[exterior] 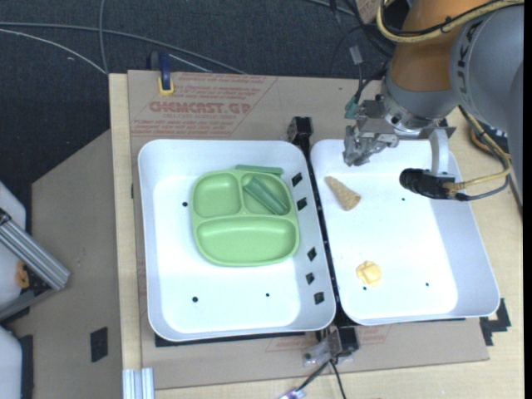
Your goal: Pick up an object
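The tan wedge (342, 193) lies flat on the floor of the white bin on the view's right (432, 248), in that bin's far-left part, close to the wall it shares with the neighbouring bin. Its narrow end points up and to the left in the view, and its broader end points toward the middle of the bin. The gripper (359, 155) hangs over the far-left corner of the same bin, just above and slightly right of the wedge in the view, near it but apart from it. From this angle I cannot tell whether the gripper is parted or closed. The grey arm (490, 48) reaches in from the upper right, with its orange band (428, 44) above the wrist. A small yellow piece (368, 273) sits in the near half of the same bin, well apart from the wedge and the gripper. The white bin on the view's left (241, 298) holds a green divided plate (241, 243), which lies flat near its middle. A darker green oblong thing (268, 194) lies slantwise in the plate's upper-right compartment. Both bins rest on a brown cardboard sheet (208, 102) with red print, and a blue clamp (166, 73) grips its far edge.
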Robot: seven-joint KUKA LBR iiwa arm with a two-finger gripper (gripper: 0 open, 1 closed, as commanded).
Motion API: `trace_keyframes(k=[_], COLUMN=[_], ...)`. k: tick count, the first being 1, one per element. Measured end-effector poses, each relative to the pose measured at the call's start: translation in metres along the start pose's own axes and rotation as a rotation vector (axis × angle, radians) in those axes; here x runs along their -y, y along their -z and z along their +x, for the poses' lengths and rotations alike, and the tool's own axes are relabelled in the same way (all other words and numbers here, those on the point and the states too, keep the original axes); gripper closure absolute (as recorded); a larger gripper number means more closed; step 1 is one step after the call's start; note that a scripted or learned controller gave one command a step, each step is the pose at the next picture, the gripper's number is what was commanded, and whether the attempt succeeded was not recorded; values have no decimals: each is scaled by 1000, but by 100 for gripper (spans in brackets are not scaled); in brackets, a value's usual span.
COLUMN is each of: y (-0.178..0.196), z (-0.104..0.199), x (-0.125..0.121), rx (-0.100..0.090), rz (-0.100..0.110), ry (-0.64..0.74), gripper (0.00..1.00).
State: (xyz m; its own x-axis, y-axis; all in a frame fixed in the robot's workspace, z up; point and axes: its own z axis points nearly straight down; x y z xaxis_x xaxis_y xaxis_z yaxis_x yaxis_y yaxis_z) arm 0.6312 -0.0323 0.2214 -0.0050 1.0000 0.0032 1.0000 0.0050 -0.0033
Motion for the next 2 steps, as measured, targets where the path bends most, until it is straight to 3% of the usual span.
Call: trace_keyframes(k=[2], y=[16], z=[99], x=[-7], rx=[1], rz=[-5], ry=[1], gripper=[100])
